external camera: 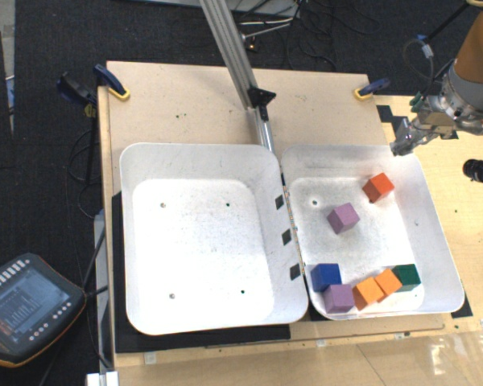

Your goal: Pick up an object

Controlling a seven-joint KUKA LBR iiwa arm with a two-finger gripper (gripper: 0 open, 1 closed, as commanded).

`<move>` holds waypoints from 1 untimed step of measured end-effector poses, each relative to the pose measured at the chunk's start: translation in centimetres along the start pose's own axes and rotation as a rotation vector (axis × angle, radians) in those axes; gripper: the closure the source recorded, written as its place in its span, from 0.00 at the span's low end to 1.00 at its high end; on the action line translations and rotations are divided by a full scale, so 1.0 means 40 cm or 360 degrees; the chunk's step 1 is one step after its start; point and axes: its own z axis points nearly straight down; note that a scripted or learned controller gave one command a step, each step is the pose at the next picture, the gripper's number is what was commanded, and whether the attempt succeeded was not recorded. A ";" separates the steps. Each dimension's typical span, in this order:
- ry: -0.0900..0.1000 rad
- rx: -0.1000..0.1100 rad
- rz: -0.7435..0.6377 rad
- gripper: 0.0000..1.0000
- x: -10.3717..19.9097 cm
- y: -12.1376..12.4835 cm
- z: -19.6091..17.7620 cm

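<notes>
My gripper (404, 141) hangs at the far right corner of the right bin (435, 240), above its rim, with nothing seen between its fingers. In the right bin lie an orange cube (378, 187) near the back and a purple cube (343, 217) in the middle. Along the bin's front edge sit a blue cube (325, 276), a second purple cube (339, 297), two orange blocks (377, 287) side by side and a green cube (406, 277). The orange cube at the back is the closest block to the gripper, lower left of it.
The left bin (197, 236) sits beside the right one. A slanted metal pole (233, 55) ends at the back between the bins. Clamps (111, 81) hold the board's back corners. A teach pendant (24, 308) lies at the lower left, off the bench.
</notes>
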 end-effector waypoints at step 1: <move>0.0001 0.0001 0.0000 1.00 0.005 -0.002 -0.110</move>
